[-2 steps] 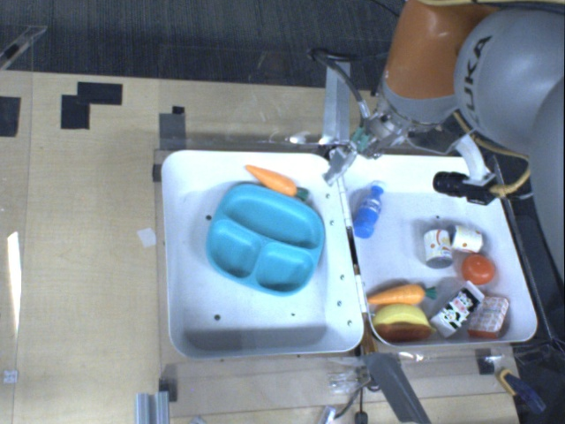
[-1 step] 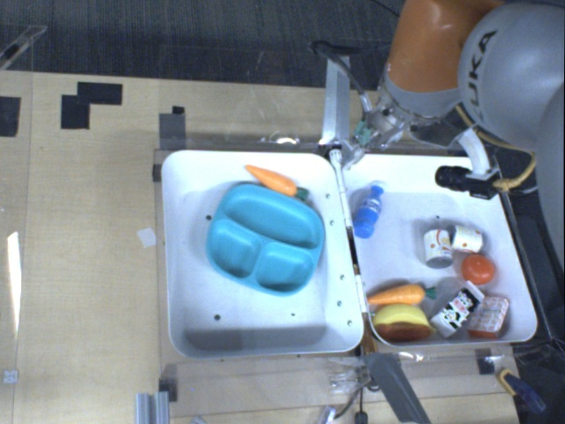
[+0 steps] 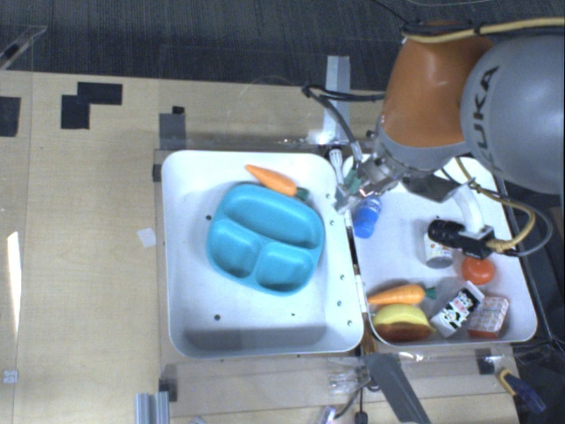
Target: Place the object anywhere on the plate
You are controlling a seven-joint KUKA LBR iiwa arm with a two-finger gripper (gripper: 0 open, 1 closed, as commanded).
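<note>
The gripper [image 3: 360, 186] hangs low over the divide between the two white bins, and a small blue bottle [image 3: 366, 216] sits right under its tip; whether it is actually clamped on the bottle I cannot tell from here. To the gripper's left lies the blue divided plate [image 3: 265, 238] in the left bin [image 3: 190, 263], a carrot [image 3: 272, 180] touching its far rim. Below and right of the gripper lie another carrot [image 3: 399, 294] and a tomato [image 3: 478, 270].
</note>
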